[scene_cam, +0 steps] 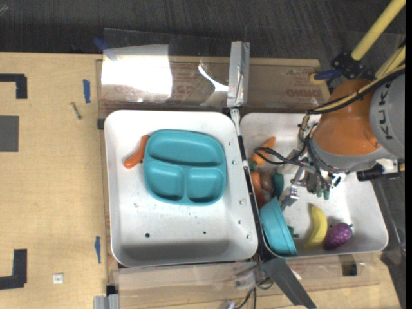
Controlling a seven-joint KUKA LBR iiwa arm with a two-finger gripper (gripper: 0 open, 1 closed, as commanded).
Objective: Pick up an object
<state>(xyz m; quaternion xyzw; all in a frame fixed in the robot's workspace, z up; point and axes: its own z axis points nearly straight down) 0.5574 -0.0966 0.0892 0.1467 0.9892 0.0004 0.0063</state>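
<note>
Two white bins sit side by side on the tabletop (45,172). The left bin (129,237) has a teal divided plate (185,166) lying flat toward its far half, three compartments facing up, and an orange carrot-looking thing (134,155) poking out just at the plate's left edge, touching it.

The right bin (367,217) is the busier one. A teal bowl (277,229) is tipped up against the bin's left wall near the front. Just to its right there's a yellow banana (316,224), and a purple lumpy piece (338,234) sits touching the banana's right side. Farther back along the left wall there's a little pile of orange bits (261,172), kinda hard to tell what exactly.

The arm (351,131) comes in from the right with its orange band over the far part of the right bin. The claw (302,184) hangs over the middle of that bin, above the banana and bowl. Can't tell if it's apart or together, too much clutter around it.
</note>
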